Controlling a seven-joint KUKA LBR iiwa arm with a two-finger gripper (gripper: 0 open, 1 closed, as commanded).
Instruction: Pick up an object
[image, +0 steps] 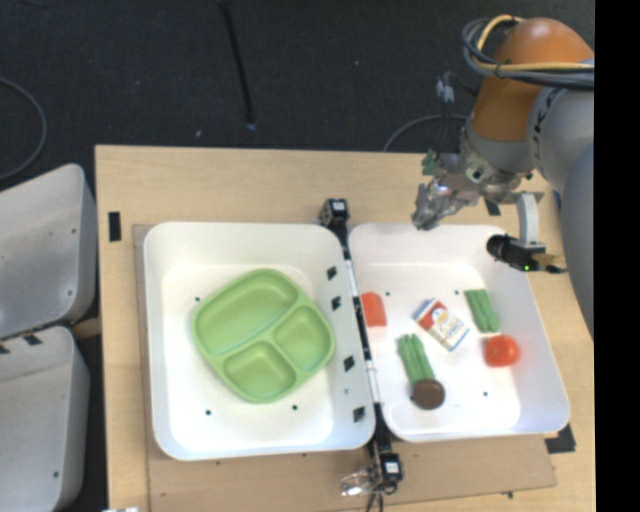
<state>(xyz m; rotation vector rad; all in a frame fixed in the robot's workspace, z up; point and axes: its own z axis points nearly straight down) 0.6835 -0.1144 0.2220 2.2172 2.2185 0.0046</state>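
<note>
My gripper (432, 213) hangs above the far edge of the right bin (530, 400), with nothing seen between its fingers. Below it in that bin lie an orange block (373, 310) by the left wall, a small white and red carton (442, 324) in the middle, a green stick (481, 309) to the right, a red-orange round piece (501, 351), another green stick (412, 357) and a brown round piece (428, 394) at its near end.
The left bin (170, 400) holds a green divided plate (263, 333). A divider with black clips (352, 320) runs between the two bins. Bare bench (250, 185) lies beyond the bins.
</note>
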